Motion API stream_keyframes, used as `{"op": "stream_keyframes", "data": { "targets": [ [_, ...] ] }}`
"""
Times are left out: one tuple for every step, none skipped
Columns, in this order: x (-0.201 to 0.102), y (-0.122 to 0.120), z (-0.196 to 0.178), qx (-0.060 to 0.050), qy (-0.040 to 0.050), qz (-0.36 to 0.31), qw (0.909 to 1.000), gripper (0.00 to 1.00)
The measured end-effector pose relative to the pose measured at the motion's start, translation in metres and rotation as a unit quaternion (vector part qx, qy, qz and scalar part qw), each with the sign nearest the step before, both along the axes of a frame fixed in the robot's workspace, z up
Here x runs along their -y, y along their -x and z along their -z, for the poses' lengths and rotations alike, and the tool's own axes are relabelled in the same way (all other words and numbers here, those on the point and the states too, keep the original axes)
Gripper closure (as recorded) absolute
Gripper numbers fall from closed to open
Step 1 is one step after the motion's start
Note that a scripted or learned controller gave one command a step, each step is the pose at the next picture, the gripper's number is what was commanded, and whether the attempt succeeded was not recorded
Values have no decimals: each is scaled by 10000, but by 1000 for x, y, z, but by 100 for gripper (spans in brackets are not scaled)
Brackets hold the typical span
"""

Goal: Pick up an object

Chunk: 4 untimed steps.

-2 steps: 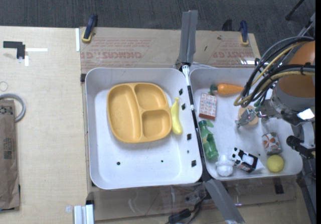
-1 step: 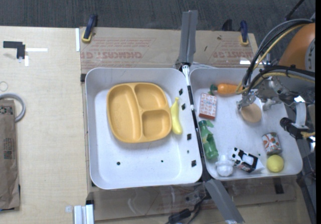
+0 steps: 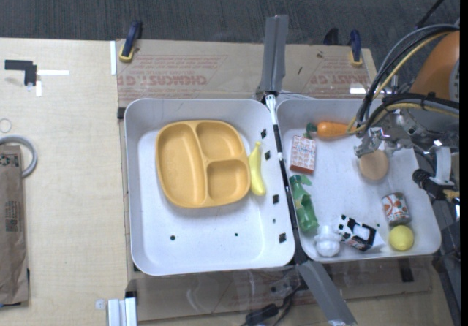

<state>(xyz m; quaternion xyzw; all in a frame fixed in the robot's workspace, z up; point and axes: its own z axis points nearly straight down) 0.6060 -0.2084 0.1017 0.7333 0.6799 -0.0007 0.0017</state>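
Note:
The right bin point(image 3: 344, 186) holds an orange carrot point(image 3: 333, 129), a small red and white box point(image 3: 303, 154), a green bottle point(image 3: 303, 204), a tan egg-shaped object point(image 3: 374, 167), a red and white can point(image 3: 395, 209), a yellow lemon point(image 3: 401, 237), a black and white item point(image 3: 358, 233) and a small white object point(image 3: 327, 246). My gripper point(image 3: 371, 143) hangs at the right bin's far right, just above the tan egg-shaped object and beside the carrot's tip. Cables and the wrist cover its upper part.
The left bin point(image 3: 146, 244) holds a yellow divided plate point(image 3: 203, 164) with a banana point(image 3: 257, 169) along its right side. A grey divider bar point(image 3: 275, 54) runs between the bins. A brown paper bag point(image 3: 11, 222) lies at the far left of the bench.

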Motion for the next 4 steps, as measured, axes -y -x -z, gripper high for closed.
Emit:
{"op": "stream_keyframes", "data": {
  "targets": [
    [-20,81,-106,-15,-11,-826,9966,100],
    [-71,53,-134,-14,-9,-901,9959,100],
    [-71,53,-134,-14,-9,-899,9959,0],
    [-74,54,-66,-29,-13,1345,9909,0]
  ]
}}
